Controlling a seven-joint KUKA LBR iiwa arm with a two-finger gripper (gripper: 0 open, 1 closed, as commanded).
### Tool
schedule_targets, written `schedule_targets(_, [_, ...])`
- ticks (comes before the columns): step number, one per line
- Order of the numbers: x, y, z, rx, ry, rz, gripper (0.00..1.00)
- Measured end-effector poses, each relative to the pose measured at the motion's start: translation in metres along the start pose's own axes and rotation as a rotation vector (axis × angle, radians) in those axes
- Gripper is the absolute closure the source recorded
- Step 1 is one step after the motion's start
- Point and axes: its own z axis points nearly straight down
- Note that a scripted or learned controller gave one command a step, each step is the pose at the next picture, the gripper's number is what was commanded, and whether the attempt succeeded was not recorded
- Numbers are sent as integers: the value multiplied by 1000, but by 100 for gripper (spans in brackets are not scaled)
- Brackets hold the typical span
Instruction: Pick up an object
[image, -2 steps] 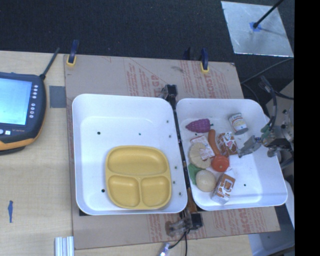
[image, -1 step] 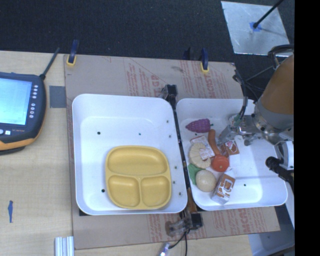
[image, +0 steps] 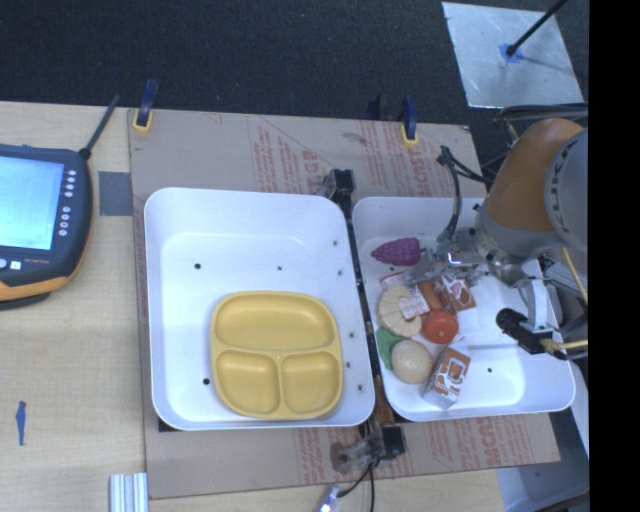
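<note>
The right bin (image: 520, 395) holds a cluster of toy foods: a purple grape bunch (image: 397, 251), a round tan cracker (image: 402, 310), a red tomato (image: 440, 326), a pale egg-shaped piece (image: 410, 360), a green piece (image: 385, 345) and a brown carton (image: 450, 377). A small orange-and-white packet (image: 452, 293) lies just above the tomato. My gripper (image: 441, 265) reaches in from the right and hangs low over the bin's upper middle, just right of the grapes and above the packet. The wrist hides what lies under it.
The left bin (image: 180, 250) holds a yellow three-compartment plate (image: 277, 353). A tablet-like pendant (image: 35, 220) lies at the far left on the bench. Clamps and cables sit between the bins at top and bottom. Black arm cabling (image: 520, 330) crosses the right bin's right side.
</note>
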Motion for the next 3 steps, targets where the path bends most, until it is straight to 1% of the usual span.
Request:
schedule_targets(1, [-1, 1, -12, -3, -2, -3, 100])
schedule_targets(2, [73, 33, -97, 3, 3, 2, 100])
schedule_targets(3, [144, 4, -132, 5, 3, 2, 100])
